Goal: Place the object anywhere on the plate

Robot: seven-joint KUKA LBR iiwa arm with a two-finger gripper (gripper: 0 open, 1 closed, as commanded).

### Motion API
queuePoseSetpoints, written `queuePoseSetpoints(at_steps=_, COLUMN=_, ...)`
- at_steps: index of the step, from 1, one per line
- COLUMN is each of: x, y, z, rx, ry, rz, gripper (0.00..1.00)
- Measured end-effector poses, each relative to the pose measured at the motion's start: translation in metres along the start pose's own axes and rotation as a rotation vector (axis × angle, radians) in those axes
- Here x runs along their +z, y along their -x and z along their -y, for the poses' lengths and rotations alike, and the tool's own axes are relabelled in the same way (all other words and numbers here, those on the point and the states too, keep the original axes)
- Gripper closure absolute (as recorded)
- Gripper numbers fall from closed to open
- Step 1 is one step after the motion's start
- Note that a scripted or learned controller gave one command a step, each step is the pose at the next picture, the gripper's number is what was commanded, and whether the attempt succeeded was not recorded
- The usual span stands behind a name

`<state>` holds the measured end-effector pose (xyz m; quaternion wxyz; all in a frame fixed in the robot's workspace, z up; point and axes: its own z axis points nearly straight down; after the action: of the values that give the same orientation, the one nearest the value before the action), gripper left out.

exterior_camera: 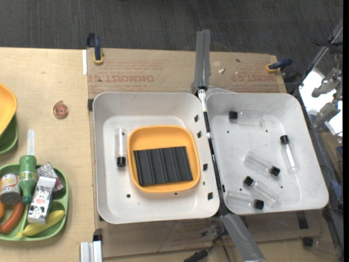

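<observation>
An orange plate (159, 137) sits in the middle of the left white bin (106, 201). A black ribbed rectangular object (163, 165) lies flat on the plate, covering its nearer half. A clear vial with a black cap (120, 146) lies on the bin floor just left of the plate, cap toward the front. Several more clear vials with black caps lie scattered in the right bin (305, 201), among them one at the back (245, 117), one by the right wall (287, 152) and one in the middle (262, 164).
A metal divider post (202, 59) stands behind the seam between the bins. On the wooden table to the left are a green tray of toy food (32, 206) and an orange bowl (5, 111). Clamps (96, 51) hold the cardboard at the back.
</observation>
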<state>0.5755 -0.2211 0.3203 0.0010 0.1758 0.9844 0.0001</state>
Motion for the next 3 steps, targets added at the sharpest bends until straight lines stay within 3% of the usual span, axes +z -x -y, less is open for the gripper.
queuePoseSetpoints(at_steps=1, x=-0.024, y=-0.007, z=0.004, rx=-0.190, ry=0.000, rz=0.006, gripper=0.00)
queuePoseSetpoints(at_steps=3, x=0.003, y=0.027, z=-0.008, rx=-0.297, ry=0.000, rz=0.004, gripper=0.00)
